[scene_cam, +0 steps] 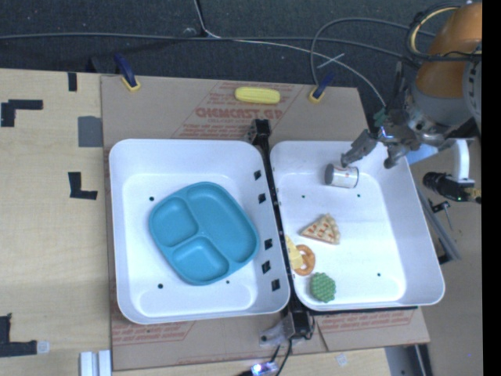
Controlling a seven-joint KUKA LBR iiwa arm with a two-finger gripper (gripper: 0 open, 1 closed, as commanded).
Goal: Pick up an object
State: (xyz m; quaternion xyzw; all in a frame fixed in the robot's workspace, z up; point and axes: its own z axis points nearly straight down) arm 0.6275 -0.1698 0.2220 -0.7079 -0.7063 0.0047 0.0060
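Note:
My gripper (370, 160) hangs over the far part of the right bin (391, 241), its two fingers spread open with nothing between them. A small silver cylinder (342, 176) lies on the bin floor just below and left of the left fingertip (350, 159); whether they touch is unclear. Nearer the front lie a triangular waffle-patterned piece (322, 229), an orange pretzel-like ring (303, 260) beside a yellow piece (290, 249), and a green knobbly lump (322, 287).
The left bin (129, 210) holds a blue divided plate (203, 232). A yellow oblong item (257, 95) lies on the cardboard behind the bins. Black clips (261, 131) join the bins along their shared wall. Cables run behind the arm.

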